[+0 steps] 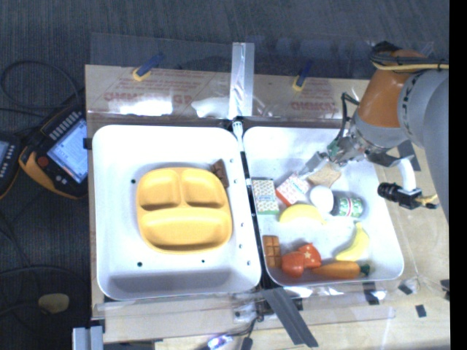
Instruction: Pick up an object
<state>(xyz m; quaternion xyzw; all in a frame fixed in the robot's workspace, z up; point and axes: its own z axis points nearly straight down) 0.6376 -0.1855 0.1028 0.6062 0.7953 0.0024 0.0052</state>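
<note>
Seemingly jaws (326, 158) above cracker (325, 176)

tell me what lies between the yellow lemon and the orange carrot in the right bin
In the camera view, a red tomato-like toy lies between the yellow lemon and the orange carrot.

The left bin (102, 268) holds a yellow divided tray (184, 208), with a small brown item (219, 170) touching its upper right corner. On the dark floor left of the bench (109, 86) lies an orange handheld controller (57, 155) with cables.
</note>
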